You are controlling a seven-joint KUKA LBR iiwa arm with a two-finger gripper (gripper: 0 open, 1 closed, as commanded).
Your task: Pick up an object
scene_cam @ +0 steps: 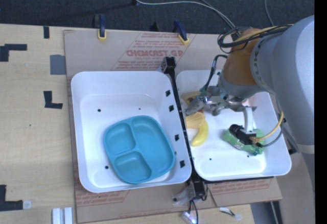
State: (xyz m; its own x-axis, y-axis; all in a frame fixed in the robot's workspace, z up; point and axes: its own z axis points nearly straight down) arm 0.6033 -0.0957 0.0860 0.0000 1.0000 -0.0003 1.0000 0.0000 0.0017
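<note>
A yellow banana-shaped object (199, 133) lies in the right bin (271, 167), close to the divider between the bins. My gripper (201, 106) hangs low over the upper end of this yellow object, at the bin's left side, and hides part of it. More yellow shows just above the gripper, by the bin wall. Whether anything sits between the gripper's tips is hidden from this angle. A green object (246, 144) lies to the right of the banana shape, partly covered by the wrist's fittings.
A blue divided plate (138, 149) lies in the left bin (87, 90), toward its front. A black divider rail (176, 110) runs between the bins. The grey arm (291, 80) covers the right bin's far right part.
</note>
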